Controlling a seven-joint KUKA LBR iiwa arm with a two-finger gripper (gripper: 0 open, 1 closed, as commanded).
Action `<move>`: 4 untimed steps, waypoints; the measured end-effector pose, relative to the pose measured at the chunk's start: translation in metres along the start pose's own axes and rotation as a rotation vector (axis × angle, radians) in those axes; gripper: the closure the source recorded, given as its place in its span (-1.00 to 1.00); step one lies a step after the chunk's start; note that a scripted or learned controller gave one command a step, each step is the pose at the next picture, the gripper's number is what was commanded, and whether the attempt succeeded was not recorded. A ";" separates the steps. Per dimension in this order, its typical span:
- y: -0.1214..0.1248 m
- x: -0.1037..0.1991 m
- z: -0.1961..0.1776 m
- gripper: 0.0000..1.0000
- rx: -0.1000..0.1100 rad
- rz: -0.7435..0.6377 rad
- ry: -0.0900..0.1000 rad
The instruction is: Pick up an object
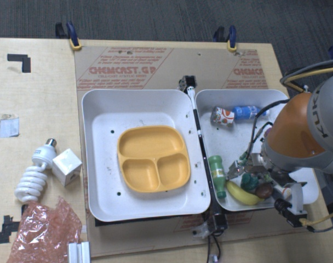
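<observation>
While the gripper (pixel 247 171) hangs low in the right bin (pixel 276 100), nothing is lifted yet; whether it is wide or narrow, cannot tell. Banana (pixel 242 194) lies just beside it, green bottle (pixel 217 174) against the left wall (tight quarters). Room opens toward the far wall.
</observation>
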State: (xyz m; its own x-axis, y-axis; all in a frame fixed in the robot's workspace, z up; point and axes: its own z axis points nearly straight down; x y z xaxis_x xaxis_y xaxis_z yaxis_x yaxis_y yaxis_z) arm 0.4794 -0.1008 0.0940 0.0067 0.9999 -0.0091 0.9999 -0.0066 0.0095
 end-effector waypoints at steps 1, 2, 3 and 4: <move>0.001 0.002 -0.010 1.00 0.000 -0.002 0.005; 0.070 0.055 -0.098 1.00 0.009 -0.009 0.008; 0.070 0.055 -0.098 -1.00 0.009 -0.009 0.008; 0.075 0.004 0.002 -1.00 0.010 -0.007 0.008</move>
State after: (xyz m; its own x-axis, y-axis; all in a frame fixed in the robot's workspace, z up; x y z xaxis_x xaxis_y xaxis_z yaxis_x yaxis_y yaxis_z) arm 0.5545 -0.0974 0.0923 -0.0001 1.0000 -0.0007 1.0000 0.0001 -0.0008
